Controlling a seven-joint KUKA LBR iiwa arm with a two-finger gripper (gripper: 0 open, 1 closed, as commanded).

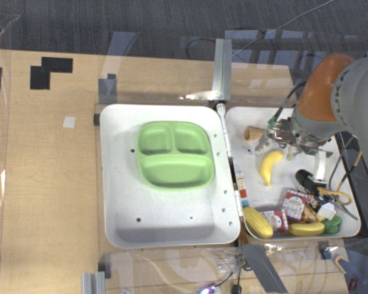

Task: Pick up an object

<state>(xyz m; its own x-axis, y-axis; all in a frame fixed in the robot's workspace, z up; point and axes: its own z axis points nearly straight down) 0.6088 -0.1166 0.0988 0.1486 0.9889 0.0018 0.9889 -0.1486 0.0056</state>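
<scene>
At the near edge of the right bin (253, 192) a cluster of small things lies close together. A corn cob (258, 222) sits in the near left corner. Just right of it are red snack packets (294, 207). A long yellow fruit (306, 228) rests against the near wall, and a small green item (333, 225) lies at its right end.

Farther in, near the middle of this bin, a banana (270, 166) lies on the bare white floor, apart from the cluster. Its length runs roughly near to far, curving a little to the right at the far end.

The gripper (281, 142) hangs right at that far end of the banana. It may be touching the tip, but the slant of the view makes this hard to judge. I cannot tell whether the gripper is spread or pressed together, and nothing is visibly pinched in it. Behind it, the grey arm with its orange band (322, 97) comes in from the right.

Just left of the gripper, slightly farther back, a tan ice-cream cone (254, 133) lies on its side.

The left bin (119, 164) holds a green divided plate (175, 154), lying flat a little toward the far side. On the wooden bench (49, 164), black patches (50, 71) mark the far left.
</scene>
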